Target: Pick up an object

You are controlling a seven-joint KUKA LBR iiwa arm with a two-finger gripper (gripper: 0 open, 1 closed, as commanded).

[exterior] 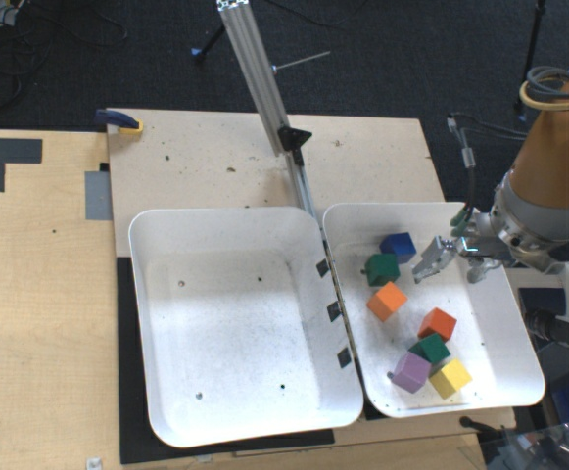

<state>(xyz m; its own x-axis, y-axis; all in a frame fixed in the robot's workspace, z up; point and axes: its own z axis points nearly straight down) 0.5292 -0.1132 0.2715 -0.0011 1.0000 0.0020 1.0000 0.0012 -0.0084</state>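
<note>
Seven small blocks lie scattered in the right bin (519, 306), one of two shallow white bins set side by side on the tabletop (215, 160). A blue block (398, 245) sits at the back, touching a dark green block (382, 267); an orange block (387, 301) lies just in front of them. Nearer the camera, a red block (439, 323), a second green block (429, 349), a purple block (410, 371) and a yellow block (450, 378) huddle close together. All are matte, roughly cube-shaped pieces with plain faces.

The claw (452, 257) hangs over the right bin's back half, just right of the blue and dark green blocks. One grey finger angles down to the left and another pale part shows to its right, with a gap between them and no block in that gap; it appears open. The arm behind it is cut off at the picture's right edge, with a tan-orange band (548, 155) above a grey wrist.

The left bin (157, 253) is smooth white plastic flecked with dark specks. Small black clips (332, 310) mark the seam between the bins. A ribbed metal rail (258, 67) slants up from that seam, tipped with a checkered tag. A blue-and-yellow item (118, 120), too small to identify, rests at the tabletop's far left corner.
</note>
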